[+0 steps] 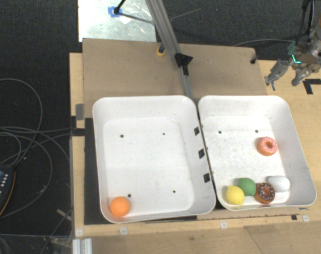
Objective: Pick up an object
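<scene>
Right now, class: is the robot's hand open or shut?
Open. The hand hangs above the bench, beyond the right bin, its two fingers spread apart with nothing between them.

The gripper hangs open-fingered above the bench beyond the right bin; pink doughnut lies inside; orange ball sits in the left bin.

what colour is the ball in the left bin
Orange. The ball sits in the left bin's near-left corner, clearest in the camera view.
</scene>
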Available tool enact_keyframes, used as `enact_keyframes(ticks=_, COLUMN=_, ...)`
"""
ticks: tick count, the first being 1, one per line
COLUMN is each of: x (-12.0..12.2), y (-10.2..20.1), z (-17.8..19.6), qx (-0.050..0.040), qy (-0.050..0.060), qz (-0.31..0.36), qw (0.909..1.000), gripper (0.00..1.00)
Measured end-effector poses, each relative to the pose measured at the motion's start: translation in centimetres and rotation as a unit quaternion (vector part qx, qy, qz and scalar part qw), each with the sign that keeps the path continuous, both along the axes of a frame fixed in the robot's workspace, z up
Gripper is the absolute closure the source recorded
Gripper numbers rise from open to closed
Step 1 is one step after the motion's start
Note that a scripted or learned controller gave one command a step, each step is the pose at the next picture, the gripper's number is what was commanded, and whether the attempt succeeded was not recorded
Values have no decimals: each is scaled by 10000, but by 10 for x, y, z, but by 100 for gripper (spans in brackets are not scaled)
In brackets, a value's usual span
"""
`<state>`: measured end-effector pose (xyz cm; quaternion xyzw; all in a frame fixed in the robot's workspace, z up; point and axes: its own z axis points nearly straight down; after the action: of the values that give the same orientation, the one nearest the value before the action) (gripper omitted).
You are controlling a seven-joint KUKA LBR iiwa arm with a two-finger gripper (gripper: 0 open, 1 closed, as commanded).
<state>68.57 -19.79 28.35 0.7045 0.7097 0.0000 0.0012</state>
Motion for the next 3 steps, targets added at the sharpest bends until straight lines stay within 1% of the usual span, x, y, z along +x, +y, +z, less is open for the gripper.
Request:
enact_keyframes(ticks=1, x=7, y=5, z=-59, qx=9, qy=19, qz=1, qw=10000, gripper=0)
enact_keyframes(ticks=2, x=7, y=2, z=-121, qx=10, qy=25, qz=-8, qw=10000, gripper=0)
enact_keyframes(ticks=3, x=3, y=9, z=-181, qx=8, qy=16, qz=-3, qw=10000, gripper=0)
